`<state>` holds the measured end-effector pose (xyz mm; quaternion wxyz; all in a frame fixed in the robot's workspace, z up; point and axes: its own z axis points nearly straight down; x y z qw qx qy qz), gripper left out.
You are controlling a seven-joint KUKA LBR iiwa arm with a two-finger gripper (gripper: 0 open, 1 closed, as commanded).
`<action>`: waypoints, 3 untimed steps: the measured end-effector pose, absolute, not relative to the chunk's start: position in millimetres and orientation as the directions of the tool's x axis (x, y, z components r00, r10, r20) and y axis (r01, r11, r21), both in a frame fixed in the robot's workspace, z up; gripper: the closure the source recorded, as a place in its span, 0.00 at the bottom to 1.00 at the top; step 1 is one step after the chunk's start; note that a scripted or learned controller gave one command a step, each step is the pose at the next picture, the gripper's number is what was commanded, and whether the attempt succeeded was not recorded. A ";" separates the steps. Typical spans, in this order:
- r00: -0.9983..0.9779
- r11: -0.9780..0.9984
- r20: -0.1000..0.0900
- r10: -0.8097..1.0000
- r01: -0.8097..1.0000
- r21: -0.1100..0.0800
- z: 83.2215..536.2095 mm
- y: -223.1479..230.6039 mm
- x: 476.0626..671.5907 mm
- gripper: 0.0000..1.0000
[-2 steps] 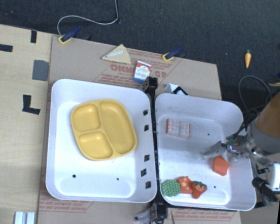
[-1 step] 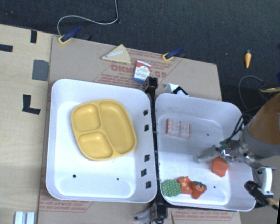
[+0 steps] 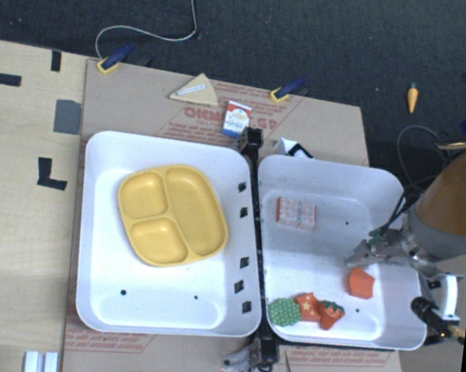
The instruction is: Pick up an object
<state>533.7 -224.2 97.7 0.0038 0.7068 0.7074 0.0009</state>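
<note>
So the arm (image 3: pixel 447 209) is leaning in from the right, over the right bin (image 3: pixel 336 182), with its gripper (image 3: pixel 371 252) down low near that bin's right side. Honestly can't tell what state the claw is in from here, it's just a grey blur of metal at the end of the wrist. Nothing looks caught in it.

Just below and slightly left of the claw tip sits an orange block (image 3: pixel 361 283), on the bin floor, close to the gripper but apart from it as far as I can see. Along the front edge of the same bin there's a little cluster: a green bumpy thing (image 3: pixel 284 312), a red piece with a star (image 3: pixel 308 306) touching it, and another small red toy (image 3: pixel 331 314) right beside that. Further back in that bin lies a flat pinkish packet (image 3: pixel 297 213), on its own.

The left bin (image 3: pixel 99 231) holds a yellow divided plate (image 3: pixel 171 214), three compartments, sitting a bit skewed.

Behind the bins, on the cardboard sheet (image 3: pixel 142 101), there's a small red-and-white box (image 3: pixel 237 119) and a tan triangular wedge (image 3: pixel 197 90).
</note>
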 end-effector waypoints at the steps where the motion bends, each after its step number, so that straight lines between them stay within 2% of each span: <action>1: -0.001 0.001 0.001 1.000 1.000 -0.002 112.4 -171.5 483.3 1.00; 2: 0.000 0.000 -0.001 1.000 1.000 0.001 189.9 -186.8 484.1 1.00; 3: 0.000 0.000 0.000 1.000 1.000 0.000 189.4 -186.4 483.9 0.00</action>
